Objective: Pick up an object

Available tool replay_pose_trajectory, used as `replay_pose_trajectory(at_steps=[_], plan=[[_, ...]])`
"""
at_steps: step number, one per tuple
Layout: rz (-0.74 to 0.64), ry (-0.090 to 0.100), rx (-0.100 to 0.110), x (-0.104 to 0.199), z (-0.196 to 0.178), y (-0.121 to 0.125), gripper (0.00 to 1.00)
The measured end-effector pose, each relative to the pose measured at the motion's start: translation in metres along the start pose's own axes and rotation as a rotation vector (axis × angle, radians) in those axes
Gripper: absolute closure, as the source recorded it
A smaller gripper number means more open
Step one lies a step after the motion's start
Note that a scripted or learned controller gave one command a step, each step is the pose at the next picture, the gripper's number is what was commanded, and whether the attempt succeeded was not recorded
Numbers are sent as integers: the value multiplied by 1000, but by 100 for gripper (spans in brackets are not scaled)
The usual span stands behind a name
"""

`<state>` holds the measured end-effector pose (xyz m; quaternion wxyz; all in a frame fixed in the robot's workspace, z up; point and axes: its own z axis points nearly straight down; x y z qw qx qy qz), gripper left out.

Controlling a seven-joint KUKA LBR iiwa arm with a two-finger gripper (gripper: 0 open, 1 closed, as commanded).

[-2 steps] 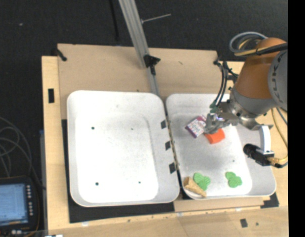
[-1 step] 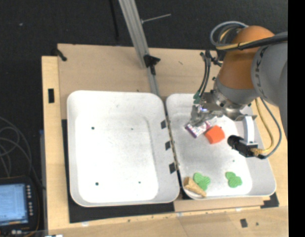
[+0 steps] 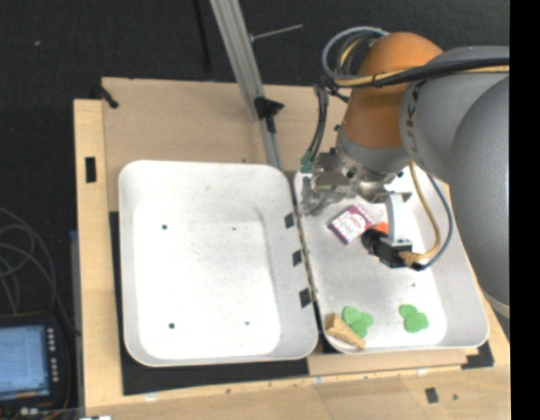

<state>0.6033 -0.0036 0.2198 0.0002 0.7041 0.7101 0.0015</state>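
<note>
From the camera view above the bench, my gripper (image 3: pixel 320 189) sits low over the far left corner of the right bin (image 3: pixel 449 283), close against the wall it shares with the left bin (image 3: pixel 208 261). My wrist hides the tip, so I cannot tell whether it is set wide or narrow, and I see nothing gripped in it.

The nearest candidate is a purple-and-white packet (image 3: pixel 349 224), lying flat on the bin floor just beside my gripper, toward the bin's middle. I judge I am positioned here for that packet.

Along the near rim, well apart from me, lie two green pieces (image 3: pixel 359 321) (image 3: pixel 414 319) and a tan piece (image 3: pixel 343 329) touching the left-hand green one. Crowded against the rim, they look harder to take cleanly.
</note>
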Motion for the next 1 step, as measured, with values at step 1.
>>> replay_pose_trajectory(at_steps=[1], plan=[[1, 0, 1, 53, 4, 15, 100]])
